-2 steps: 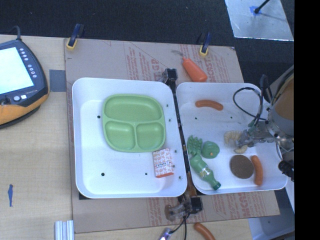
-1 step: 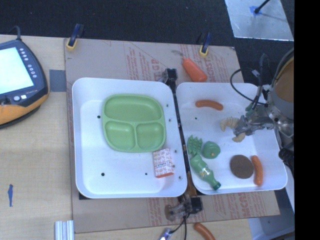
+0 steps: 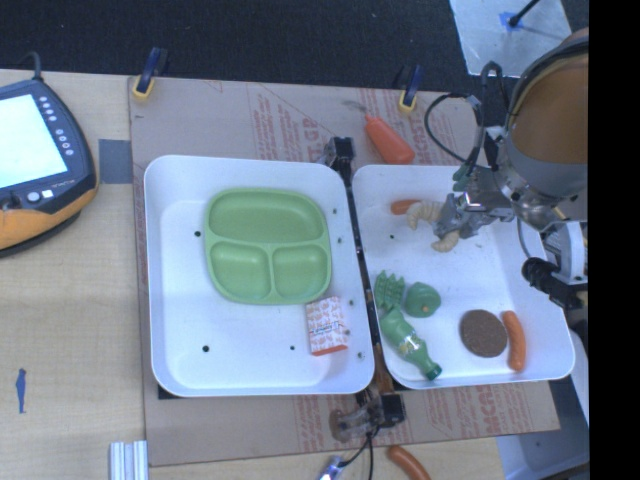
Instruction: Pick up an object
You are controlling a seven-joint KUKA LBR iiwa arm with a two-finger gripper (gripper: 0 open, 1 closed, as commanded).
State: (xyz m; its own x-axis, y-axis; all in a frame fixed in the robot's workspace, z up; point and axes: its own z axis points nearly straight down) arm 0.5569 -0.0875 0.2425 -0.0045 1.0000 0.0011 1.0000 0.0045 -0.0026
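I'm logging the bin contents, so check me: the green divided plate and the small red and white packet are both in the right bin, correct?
Not quite. The camera view shows the green divided plate and the small red and white packet both in the left bin, not the right one. The packet lies just off the plate's lower right corner.

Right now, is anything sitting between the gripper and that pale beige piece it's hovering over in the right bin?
Nothing visible blocks it. The gripper sits directly over the beige piece near the back of the right bin. The small orange piece lies beside it to the left, apart from the gripper's line down.
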